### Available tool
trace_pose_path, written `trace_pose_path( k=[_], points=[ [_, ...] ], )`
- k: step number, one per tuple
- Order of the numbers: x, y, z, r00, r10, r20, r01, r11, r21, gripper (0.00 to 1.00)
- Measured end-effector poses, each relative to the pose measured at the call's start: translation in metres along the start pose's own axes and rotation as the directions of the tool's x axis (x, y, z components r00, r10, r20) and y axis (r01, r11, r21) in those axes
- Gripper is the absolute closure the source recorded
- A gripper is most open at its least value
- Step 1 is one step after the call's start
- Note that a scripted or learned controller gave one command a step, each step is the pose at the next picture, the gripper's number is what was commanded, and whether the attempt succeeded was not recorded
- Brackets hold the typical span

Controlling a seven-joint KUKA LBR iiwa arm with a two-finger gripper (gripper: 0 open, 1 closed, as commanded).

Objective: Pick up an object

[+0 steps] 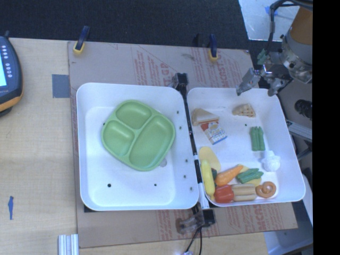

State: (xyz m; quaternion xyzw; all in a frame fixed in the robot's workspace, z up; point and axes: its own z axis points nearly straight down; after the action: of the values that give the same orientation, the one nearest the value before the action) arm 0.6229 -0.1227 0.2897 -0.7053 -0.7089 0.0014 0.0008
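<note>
My gripper (258, 86) hangs over the far rim of the right bin (291, 142), fingers spread open with nothing between them. Just below it in the bin lies a waffle-like wedge (244, 110). Further left are a sandwich slice (203, 116) and a small red-and-blue carton (216, 132). Green beans (257, 138) and a white piece (271, 161) lie on the right side. Along the near edge sit a banana (207, 174), a carrot (229, 175), a green pod (249, 175), a red pepper (223, 194), a hot dog (245, 193) and a doughnut (266, 189).
The left bin (90, 158) holds a green divided plate (139, 134). A black clip (181, 80) joins the bins at the far side, another (202, 217) at the near side. Blue and yellow clamps (212, 49) pin the cardboard. A handheld pendant (8, 73) lies far left.
</note>
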Motion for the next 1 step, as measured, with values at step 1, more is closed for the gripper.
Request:
trace_pose_path(
  k=[1],
  points=[
    [0.0316,-0.0281,0.1827,1.000,0.001,-0.004,-0.001,1.000,0.018,0.00]
  ],
)
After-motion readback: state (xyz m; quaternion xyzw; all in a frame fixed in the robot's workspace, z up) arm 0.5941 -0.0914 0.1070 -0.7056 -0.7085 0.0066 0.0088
